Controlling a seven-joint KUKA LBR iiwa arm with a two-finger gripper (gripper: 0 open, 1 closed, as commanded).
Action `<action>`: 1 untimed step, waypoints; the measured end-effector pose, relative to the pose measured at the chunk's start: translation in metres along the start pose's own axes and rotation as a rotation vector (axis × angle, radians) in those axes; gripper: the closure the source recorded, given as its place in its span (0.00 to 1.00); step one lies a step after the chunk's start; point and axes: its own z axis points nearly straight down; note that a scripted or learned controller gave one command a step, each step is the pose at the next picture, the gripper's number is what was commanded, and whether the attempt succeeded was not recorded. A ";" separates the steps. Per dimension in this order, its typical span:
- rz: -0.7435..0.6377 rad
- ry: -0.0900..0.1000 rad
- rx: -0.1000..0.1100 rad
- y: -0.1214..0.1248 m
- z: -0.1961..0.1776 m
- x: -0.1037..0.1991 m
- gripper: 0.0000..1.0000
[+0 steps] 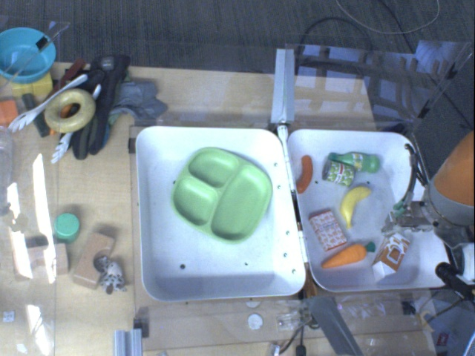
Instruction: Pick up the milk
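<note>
The milk is a small white carton with orange-brown print. It lies tilted in the right bin, near that bin's front right corner. My gripper hangs at the right side of this bin, just above and behind the carton's top. The grey arm with its orange band comes in from the right edge. From this angle I cannot see whether the gripper touches the carton.
The right bin also holds a carrot, a pink patterned box, a banana, a green bottle and a sausage. A green divided plate lies in the left bin. Clutter lines the bench's left side.
</note>
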 end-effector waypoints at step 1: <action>0.000 0.000 0.000 0.000 0.000 0.000 0.00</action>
